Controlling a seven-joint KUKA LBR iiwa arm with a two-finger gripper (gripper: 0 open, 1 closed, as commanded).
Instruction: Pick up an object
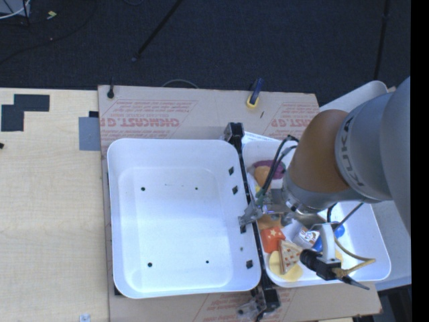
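Left bin (174,274) sits bare beside me, so any lift has room that way. My gripper (258,212) hangs low at the right bin's (375,247) inner wall, over an orange object (271,237) and a tan wedge (289,255). Can't tell my grip state. Best to centre off that divider before lifting; the pile's tight.

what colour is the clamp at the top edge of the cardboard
Blue with a yellow tip; the clamp shows in the camera view.
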